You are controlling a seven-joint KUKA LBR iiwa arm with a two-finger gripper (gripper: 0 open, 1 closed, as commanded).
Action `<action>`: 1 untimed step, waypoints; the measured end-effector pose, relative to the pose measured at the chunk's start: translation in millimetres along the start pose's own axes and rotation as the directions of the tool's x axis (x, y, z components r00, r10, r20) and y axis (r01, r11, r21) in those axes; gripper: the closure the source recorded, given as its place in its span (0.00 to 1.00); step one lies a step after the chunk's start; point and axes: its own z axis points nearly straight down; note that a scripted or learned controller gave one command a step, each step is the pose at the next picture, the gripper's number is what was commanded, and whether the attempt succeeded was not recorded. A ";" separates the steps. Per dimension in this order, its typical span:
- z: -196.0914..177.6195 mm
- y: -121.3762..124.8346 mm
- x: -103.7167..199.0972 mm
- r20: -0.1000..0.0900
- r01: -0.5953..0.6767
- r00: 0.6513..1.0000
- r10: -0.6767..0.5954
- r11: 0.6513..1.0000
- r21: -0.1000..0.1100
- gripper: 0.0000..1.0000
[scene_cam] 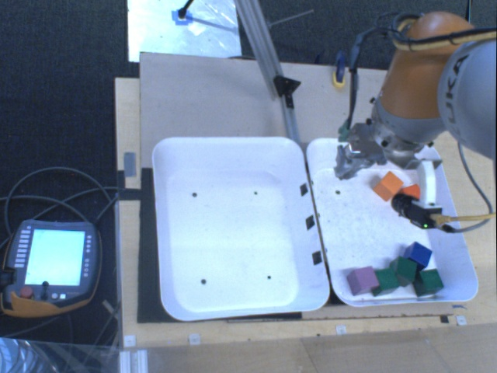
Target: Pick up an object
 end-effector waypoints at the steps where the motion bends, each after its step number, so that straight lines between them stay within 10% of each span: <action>1: 11.8 1.0 60.3 -0.002 0.001 1.000 -0.001 1.000 0.003 1.00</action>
